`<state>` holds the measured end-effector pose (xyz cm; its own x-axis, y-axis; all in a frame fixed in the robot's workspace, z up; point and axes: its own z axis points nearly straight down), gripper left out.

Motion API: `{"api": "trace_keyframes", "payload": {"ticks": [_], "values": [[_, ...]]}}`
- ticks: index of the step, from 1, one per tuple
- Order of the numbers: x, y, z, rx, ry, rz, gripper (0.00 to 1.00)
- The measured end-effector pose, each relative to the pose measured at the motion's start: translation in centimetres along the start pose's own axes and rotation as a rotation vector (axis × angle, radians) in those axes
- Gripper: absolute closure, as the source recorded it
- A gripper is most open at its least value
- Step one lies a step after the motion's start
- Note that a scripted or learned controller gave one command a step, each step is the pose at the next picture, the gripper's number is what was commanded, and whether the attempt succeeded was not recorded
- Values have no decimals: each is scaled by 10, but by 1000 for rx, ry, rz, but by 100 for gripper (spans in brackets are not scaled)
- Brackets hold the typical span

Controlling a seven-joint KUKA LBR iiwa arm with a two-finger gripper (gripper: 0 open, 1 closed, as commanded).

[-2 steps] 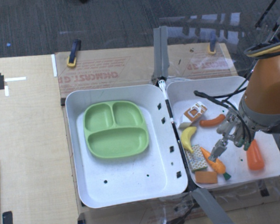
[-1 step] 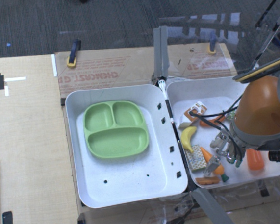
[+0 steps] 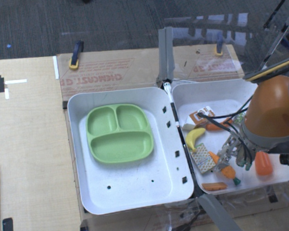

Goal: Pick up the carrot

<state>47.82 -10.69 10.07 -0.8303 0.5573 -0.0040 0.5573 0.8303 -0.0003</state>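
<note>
A light wooden surface [image 3: 27,164] carries two shallow white bins side by side, with a sheet of printed cardboard [image 3: 115,72] behind them and dark carpet beyond.

The arm [image 3: 274,112], its orange band prominent, reaches into the right bin [image 3: 272,179]. Its pincer [image 3: 233,152] hangs low among the toys there; whether its fingers are spread or pressed together cannot be told, as wires and the wrist clutter that spot.

Taking the pincer as landmark: just below it lies a small orange carrot with a green tip [image 3: 230,173], close to the fingertips or touching them, though nothing clearly shows it gripped. Lower still, near the front wall of the bin, lies a thin orange piece [image 3: 214,186]. Just left of the pincer sits a patterned square packet [image 3: 203,158], and above that a yellow banana [image 3: 194,136]. Up and to the left of the pincer lies a long orange carrot-like piece [image 3: 218,126] beside a white and orange item [image 3: 202,115]. To the right of the pincer, partly under the arm, stands a stubby orange-red block [image 3: 263,163].

Well to the left of the pincer, past the divide between the bins, the left bin [image 3: 136,189] holds a green divided plate [image 3: 119,132] with three compartments, lying flat toward the back of that bin.

Further off, a yellow-handled clamp [image 3: 75,55] grips the cardboard's back edge.
</note>
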Motion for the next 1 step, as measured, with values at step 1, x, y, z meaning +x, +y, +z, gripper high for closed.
{"api": "trace_keyframes", "payload": {"ticks": [1], "values": [[-55,95,-91,-1,1,-16,100]]}}
